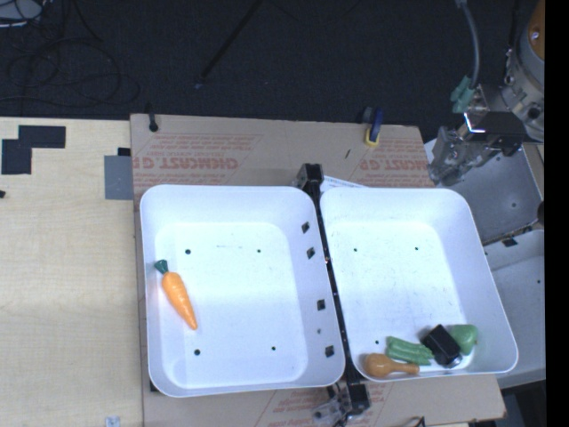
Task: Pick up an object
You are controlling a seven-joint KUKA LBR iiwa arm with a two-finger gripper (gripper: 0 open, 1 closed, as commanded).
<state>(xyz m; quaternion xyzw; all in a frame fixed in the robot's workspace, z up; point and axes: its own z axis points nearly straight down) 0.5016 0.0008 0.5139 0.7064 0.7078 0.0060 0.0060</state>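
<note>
Entry: pick attempt, approach not yet begun. Largest items were the two shallow white plastic bins, the left bin (151, 238) and the right bin (480, 238), set side by side on a brown printed cardboard sheet (267, 149). The grey metal two-finger gripper (449, 169) hung outside the right bin, just past its rim at about one o'clock from the bin's centre; whether its jaws stood apart or together could not be told. Candidate things: an orange plastic carrot with a green top (179, 298) lay alone at eight o'clock in the left bin, well apart from the gripper. A green bean-like toy (408, 350), a black block (441, 344), a green rounded piece (465, 335) and an orange-brown pear-shaped toy (388, 366) crowded together at five o'clock in the right bin, nearer the gripper. Judgement: the lone carrot offered the cleaner grasp, taken across its narrow width; the cluster risked a pinch on two things at once.
</note>
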